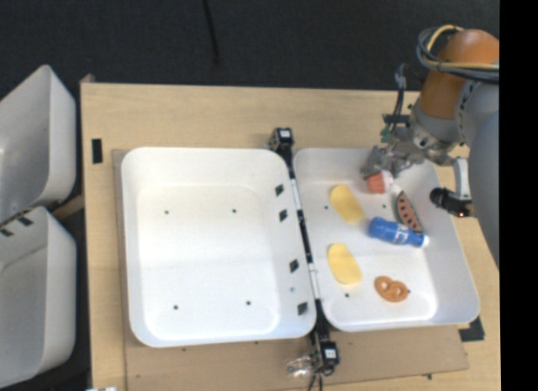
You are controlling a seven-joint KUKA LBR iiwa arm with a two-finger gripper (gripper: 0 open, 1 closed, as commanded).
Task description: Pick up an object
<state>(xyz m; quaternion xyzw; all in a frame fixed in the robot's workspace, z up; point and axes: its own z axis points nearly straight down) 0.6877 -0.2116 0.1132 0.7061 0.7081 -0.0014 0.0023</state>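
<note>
The left bin (202, 242) is sitting at the centre left of the frame on the tan bench (193, 112), touching the right bin (454, 284) along a shared middle edge. In the right bin, going rightward, 2 yellow oval pieces are lying: 1 (345, 203) near the bin's middle and 1 (344, 263) lower down, both with their long axes running roughly up and down the frame. To their right, the tool (380, 171) is hanging over the bin's upper part, right at a small orange-red object (376, 183); whether it is pinching that object or is spread, I cannot tell. Below it a blue bottle (396, 232) is lying on its side, long axis running left to right, slightly tilted. A brown pretzel-shaped piece (392, 288) is lying lower right, and a dark elongated piece (406, 209) is slanting just above the bottle.
</note>
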